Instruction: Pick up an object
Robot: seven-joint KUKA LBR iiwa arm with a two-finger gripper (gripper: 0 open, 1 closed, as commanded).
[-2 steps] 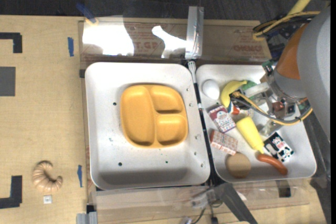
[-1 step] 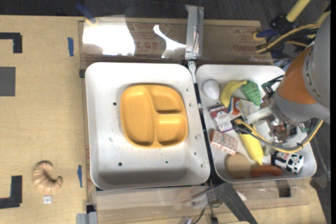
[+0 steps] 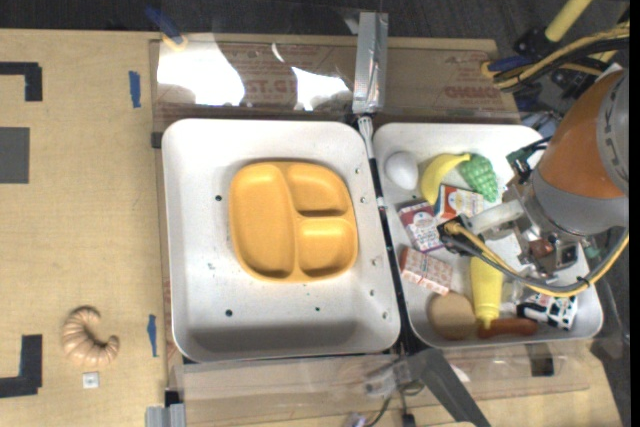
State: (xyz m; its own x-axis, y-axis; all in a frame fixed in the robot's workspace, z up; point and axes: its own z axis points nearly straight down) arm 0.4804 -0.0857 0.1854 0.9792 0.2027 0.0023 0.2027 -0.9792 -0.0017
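One fixed camera looks down at a slant from above the bench [image 3: 70, 215], near enough that the two white bins, left bin [image 3: 190, 245] and right bin [image 3: 585, 315], sit in mid-frame with dark floor along the top, while the arm [image 3: 590, 155] enters from the right.

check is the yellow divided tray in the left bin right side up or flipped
Right side up: the yellow divided tray lies in the left bin with its three compartments facing up.

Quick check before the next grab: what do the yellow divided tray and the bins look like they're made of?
The yellow divided tray looks like moulded plastic with a smooth, slightly matte finish: uniform colour, rounded compartment edges. The left bin and right bin seem to be white plastic too, semi-glossy with rounded corners, though painted metal can't be ruled out.
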